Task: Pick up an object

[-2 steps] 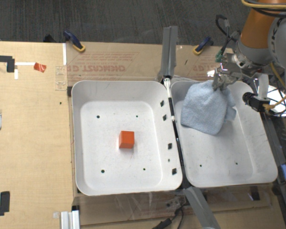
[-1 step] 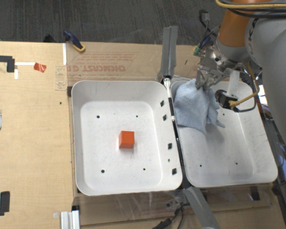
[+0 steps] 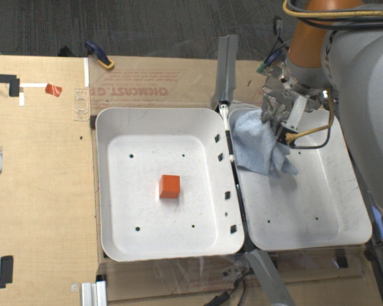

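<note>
Nearest the bottom of the frame, clear plastic film and grey metal struts run under the front lips of two shallow white bins with rounded corners and smooth, faintly speckled floors. In the left bin (image 3: 115,190), a small orange-red cube (image 3: 170,187) with crisp edges sits alone near the middle of the floor. The right bin (image 3: 319,215) has a bare lower half; in its upper left corner a pale blue-grey cloth (image 3: 258,146) lies crumpled in soft folds, draped against the black-clipped divider between the bins. The gripper (image 3: 276,121) stands over the cloth's upper right edge, its metal tip down in the fabric; whether its fingers are apart or together on the cloth cannot be told. Above it rise the orange band (image 3: 313,34) and the arm's smooth grey shell at the right edge. To the left stretches a light wooden bench (image 3: 38,190), with brown printed cardboard (image 3: 153,85) behind the bins and dark carpet beyond
</note>
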